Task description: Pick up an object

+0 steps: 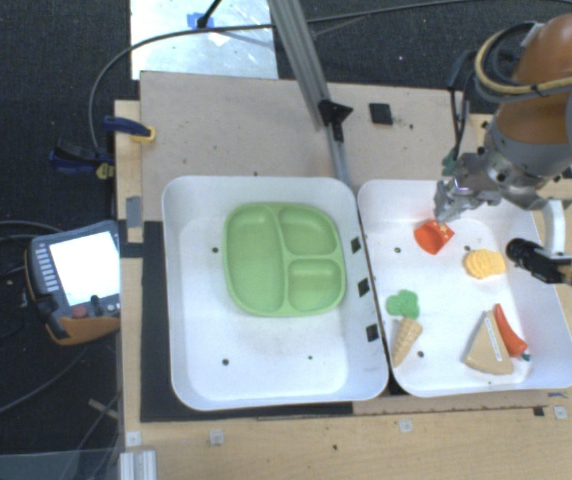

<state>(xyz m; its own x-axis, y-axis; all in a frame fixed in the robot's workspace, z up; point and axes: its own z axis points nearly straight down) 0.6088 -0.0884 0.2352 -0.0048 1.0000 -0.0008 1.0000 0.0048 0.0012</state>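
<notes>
Where the right bin point(466, 383) lies mostly bare near its far wall, the gripper point(450, 208) hangs just over a small orange-red piece point(433, 236), perhaps touching it; I cannot tell its grip.

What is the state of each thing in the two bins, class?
Green divided plate: flat in left bin, nothing on it.
Orange piece: right bin, end effector directly above it.
Yellow piece: lying loose.
Ice-cream cone: on its side.
Sandwich wedge: lying flat.
</notes>
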